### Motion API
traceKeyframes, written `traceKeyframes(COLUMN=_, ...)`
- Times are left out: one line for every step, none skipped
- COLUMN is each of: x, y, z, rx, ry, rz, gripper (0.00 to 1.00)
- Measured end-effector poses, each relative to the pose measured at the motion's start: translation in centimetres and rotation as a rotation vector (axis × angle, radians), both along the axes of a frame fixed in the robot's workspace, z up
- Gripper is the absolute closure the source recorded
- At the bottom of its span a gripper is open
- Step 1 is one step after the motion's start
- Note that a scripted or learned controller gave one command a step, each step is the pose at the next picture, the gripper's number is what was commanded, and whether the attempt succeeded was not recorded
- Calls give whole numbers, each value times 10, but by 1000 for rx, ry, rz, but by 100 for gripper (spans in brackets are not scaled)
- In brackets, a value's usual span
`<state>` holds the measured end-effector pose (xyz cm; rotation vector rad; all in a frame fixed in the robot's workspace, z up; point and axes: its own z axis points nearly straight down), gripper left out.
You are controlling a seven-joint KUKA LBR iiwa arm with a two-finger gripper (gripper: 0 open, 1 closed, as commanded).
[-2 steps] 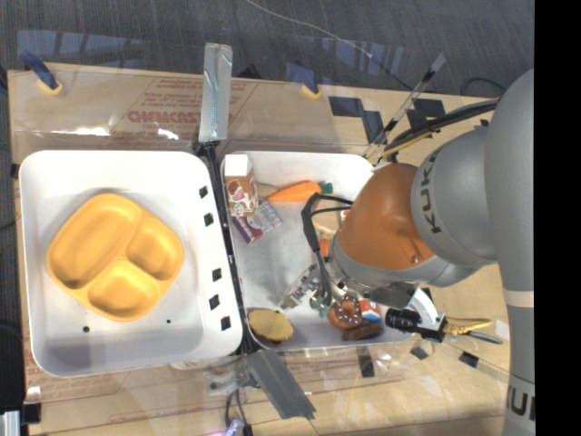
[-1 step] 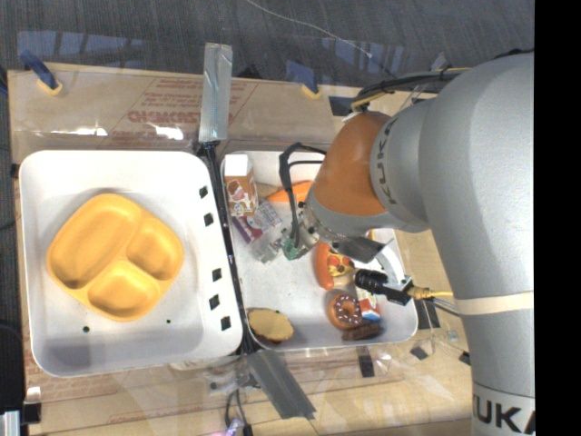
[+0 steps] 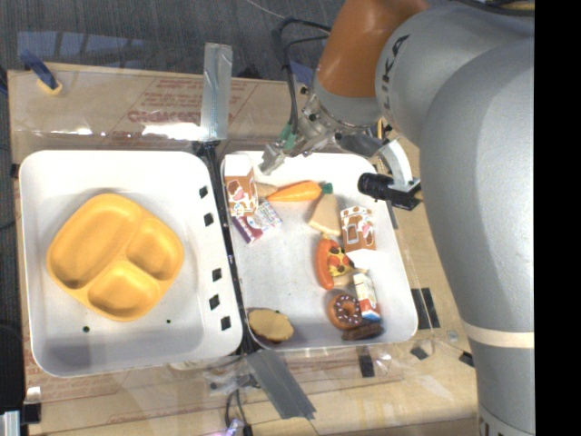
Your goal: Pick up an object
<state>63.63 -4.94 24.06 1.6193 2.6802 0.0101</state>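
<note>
Gripper (image 3: 275,157) hanging over the far left corner of the right bin (image 3: 397,284), reaching in off that big grey arm (image 3: 472,153) with the orange band (image 3: 363,34) — and from where I'm standing it's too small and too blurred to say how it's set, so I cannot tell whether anything is in it.

Right under and just beside it sits the likeliest target, by my guess: a toy carrot (image 3: 295,191), bright orange, with a small green stub at one end, lying flat along the bin's far edge. It's slim and lying on its side, so I'd judge a grab across its width the sensible way in.

A snack packet (image 3: 241,194) leans at the far left corner, touching another small wrapper (image 3: 263,216). Next to the carrot's green end, a pale wedge (image 3: 323,214), then a brown-and-white carton (image 3: 357,227) toward the right edge. Further toward the near edge, a pizza slice (image 3: 332,263), a small bottle (image 3: 366,294), a chocolate doughnut (image 3: 345,311), and a burger bun (image 3: 269,325) perched on the near left corner.

Over in the left bin (image 3: 45,184), a yellow divided tray (image 3: 115,255) lies alone mid-floor, well apart from the action. Everything small is crowded in one bin, presumably so the arm has plenty to try for.
</note>
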Motion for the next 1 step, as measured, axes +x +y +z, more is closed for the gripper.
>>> traceKeyframes(x=21, y=79, z=27, rx=1, ry=12, rz=-74, gripper=100)
